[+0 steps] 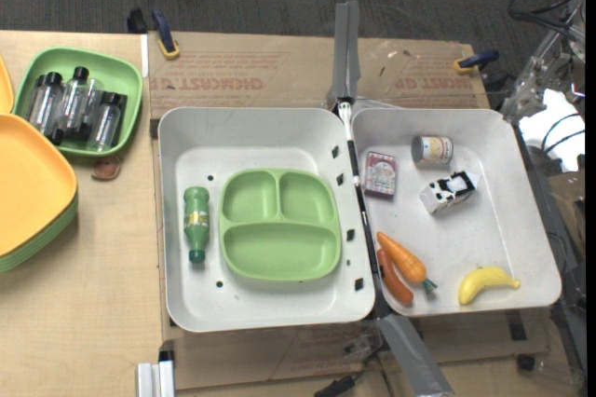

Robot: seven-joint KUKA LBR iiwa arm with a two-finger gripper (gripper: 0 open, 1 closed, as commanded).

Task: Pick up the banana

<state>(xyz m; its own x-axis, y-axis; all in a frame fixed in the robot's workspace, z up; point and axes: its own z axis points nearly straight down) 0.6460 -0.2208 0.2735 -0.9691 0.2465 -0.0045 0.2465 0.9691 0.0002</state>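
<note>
— Where is the banana (485,284)?
— Lower right of the frame, in the right bin (521,199), long axis nearly left-right, stem toward the right edge, right of the carrot (402,263).
— The claw?
— Cannot tell.

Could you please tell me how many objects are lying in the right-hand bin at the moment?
5: a can and a card at the far side, a milk carton mid-bin, carrots and the banana at the near edge.
</note>
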